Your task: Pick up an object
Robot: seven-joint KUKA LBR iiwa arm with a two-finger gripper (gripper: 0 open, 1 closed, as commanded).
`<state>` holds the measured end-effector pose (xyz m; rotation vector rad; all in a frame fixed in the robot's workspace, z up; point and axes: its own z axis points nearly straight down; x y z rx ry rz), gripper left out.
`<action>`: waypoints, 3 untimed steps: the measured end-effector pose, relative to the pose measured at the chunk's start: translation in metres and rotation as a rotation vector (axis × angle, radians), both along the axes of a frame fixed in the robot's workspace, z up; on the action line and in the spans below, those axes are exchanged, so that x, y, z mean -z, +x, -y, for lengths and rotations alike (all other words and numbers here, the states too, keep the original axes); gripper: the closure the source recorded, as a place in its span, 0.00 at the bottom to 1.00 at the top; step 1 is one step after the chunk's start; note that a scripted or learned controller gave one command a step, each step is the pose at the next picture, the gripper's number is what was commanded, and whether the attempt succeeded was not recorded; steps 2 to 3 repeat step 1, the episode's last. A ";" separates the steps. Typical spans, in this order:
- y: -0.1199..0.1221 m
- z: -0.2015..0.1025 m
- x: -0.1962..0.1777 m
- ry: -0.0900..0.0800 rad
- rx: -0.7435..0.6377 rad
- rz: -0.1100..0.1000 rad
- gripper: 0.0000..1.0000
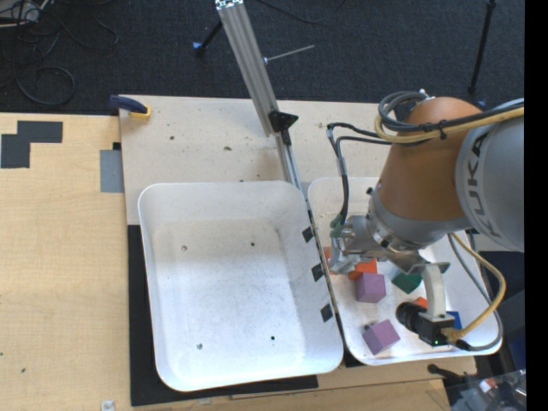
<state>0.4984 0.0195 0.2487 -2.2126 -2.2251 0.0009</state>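
The gripper (347,259) hangs low over the left side of the right bin (479,345), and the nearest object, an orange block (367,268), lies just beside it on the view's right, with a purple cube (371,288) touching that block from below.

A slanted aluminium rail (253,65) is seen running from the dark carpet (342,24) down to the bench (60,255), with a black bracket (281,122) fixed on it. A blue-handled clamp (130,105) is spotted at the bench's far edge (yellow tip), and cables (34,32) are noted top left.
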 end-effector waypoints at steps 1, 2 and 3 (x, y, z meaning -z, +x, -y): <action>0.006 -0.050 0.018 -0.001 0.002 -0.003 1.00; 0.006 -0.050 0.018 -0.001 0.002 -0.003 1.00; 0.006 -0.050 0.018 -0.001 0.002 -0.003 1.00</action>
